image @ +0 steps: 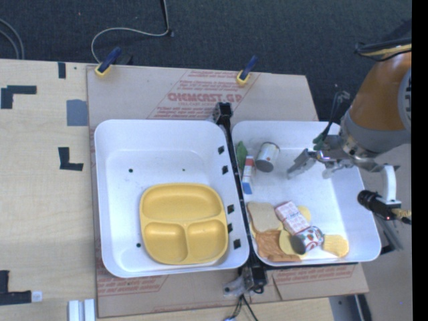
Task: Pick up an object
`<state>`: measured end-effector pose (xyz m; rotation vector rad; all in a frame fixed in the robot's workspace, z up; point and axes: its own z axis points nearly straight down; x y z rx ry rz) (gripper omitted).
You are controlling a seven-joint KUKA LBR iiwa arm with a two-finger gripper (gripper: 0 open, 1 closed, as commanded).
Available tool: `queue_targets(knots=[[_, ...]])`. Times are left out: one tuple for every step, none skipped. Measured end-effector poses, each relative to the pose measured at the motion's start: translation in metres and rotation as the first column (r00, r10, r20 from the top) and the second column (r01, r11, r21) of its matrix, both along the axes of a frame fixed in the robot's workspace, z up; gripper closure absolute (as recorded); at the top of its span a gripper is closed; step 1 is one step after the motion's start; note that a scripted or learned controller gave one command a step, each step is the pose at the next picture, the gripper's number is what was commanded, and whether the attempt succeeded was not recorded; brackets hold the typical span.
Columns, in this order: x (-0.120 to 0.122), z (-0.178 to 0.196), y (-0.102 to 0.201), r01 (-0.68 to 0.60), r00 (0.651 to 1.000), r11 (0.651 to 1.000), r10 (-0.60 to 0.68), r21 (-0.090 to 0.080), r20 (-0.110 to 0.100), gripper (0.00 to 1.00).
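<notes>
- Gripper (309,163) hangs over the right bin (348,206), fingers apart, gripping nothing; arm cut off at right.
- Small can (266,156) lies nearby; the food pile (294,236) is hard to identify.

The arm (384,99) enters at the right edge of the frame, its orange band in the upper right and the grey wrist below it. The tool (314,162) reaches leftward at mid-height on the right, its two fingers spread apart with nothing between them.
</notes>
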<state>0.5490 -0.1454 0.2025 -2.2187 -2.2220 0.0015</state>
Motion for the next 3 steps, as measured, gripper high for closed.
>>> queue_targets(knots=[[-0.01, -0.122, 0.025, 0.0, 1.0, 1.0, 0.0, -0.002, 0.005, 0.0], [0.075, -0.116, 0.038, -0.002, 1.0, 1.0, 0.002, -0.008, 0.005, 0.0], [0.116, -0.118, 0.033, 0.0, 1.0, 1.0, 0.0, -0.015, -0.019, 0.0]])
